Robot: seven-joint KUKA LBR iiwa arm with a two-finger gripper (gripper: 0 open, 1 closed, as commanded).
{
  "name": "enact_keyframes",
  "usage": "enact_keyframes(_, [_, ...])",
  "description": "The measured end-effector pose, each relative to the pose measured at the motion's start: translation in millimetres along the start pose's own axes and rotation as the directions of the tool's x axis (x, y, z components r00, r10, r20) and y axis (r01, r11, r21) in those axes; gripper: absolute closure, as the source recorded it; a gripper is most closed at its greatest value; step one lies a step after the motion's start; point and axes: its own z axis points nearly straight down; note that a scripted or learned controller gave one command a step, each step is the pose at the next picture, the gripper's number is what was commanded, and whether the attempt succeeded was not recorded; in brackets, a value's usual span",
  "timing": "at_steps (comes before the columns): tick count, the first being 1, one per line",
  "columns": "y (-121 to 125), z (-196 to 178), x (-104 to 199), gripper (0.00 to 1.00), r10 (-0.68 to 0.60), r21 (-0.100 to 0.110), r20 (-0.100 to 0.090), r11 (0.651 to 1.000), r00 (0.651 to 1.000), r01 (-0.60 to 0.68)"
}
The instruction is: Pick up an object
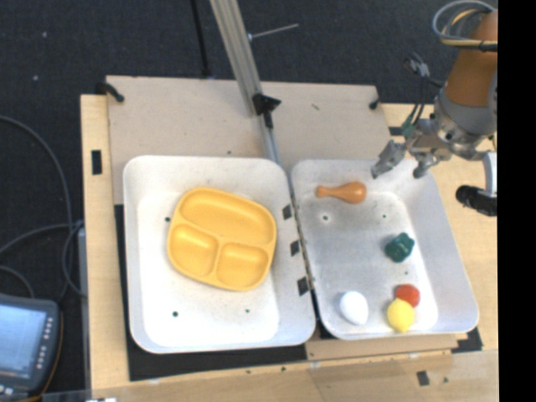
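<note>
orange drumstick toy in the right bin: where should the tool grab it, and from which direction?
Judging from this view, grip the drumstick across its thin handle end, left of the bulb. It lies flat and roughly left-right near the right bin's far edge, so come straight down with the tool's fingers closing across the neck. The rounded bulb looks likelier to slip.

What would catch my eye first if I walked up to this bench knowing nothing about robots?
Probably the big yellow divided plate lying alone in the left white bin. Next, the small bright things scattered in the right bin: an orange drumstick-shaped toy near its far edge, a green piece at mid-right, and a white egg, a red piece and a yellow ball clustered near the front. The grey-and-orange arm leans in at upper right.
</note>
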Motion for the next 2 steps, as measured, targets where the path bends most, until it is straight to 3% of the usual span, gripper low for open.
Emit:
enact_keyframes(1, [-0.1,-0.1,-0.4,0.0,-0.001,0.001,0.001,1.0,1.0,0.001])
enact_keyframes(2, [-4.5,44.2,4.6,0.0,-0.002,0.003,0.0,1.0,1.0,0.002])
